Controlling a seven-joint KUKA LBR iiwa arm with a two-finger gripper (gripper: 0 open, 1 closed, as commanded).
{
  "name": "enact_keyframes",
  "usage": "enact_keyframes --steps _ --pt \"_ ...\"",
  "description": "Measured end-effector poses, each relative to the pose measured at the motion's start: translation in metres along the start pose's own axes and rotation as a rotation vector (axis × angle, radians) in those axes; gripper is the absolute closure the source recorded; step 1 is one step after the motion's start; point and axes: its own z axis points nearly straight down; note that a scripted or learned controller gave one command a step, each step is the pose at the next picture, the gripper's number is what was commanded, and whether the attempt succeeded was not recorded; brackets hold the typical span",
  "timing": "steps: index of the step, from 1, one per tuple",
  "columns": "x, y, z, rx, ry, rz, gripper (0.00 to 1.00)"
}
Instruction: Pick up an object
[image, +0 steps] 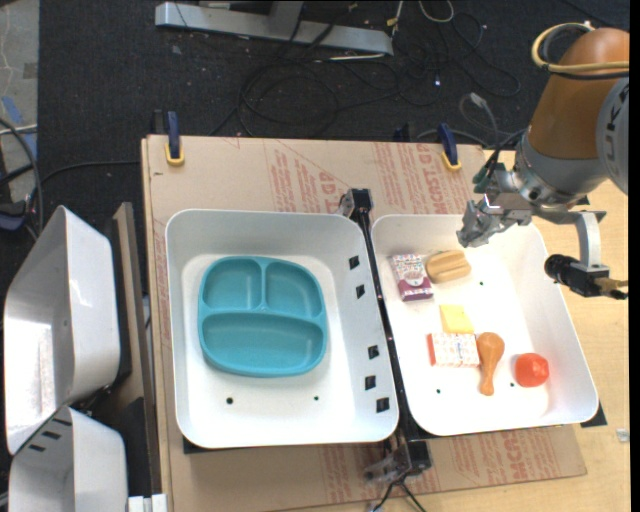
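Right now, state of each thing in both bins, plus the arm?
Teal three-compartment plastic plate: flat in left white bin.
Tan bread roll: on right white bin floor, touching maroon-white packet.
Yellow block: flat.
Red-white carton: flat.
Brown drumstick: on its side.
Red tomato: apart.
Gripper: over right bin's rear.

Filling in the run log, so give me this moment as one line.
gripper: above right bin back edge, near bread roll | grasp: none seen | left bin: teal tray
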Motion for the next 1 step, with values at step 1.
enact_keyframes --steps 1 --pt "0.0414 -0.0142 0.0081 0.007 0.002 -0.003 1.00"
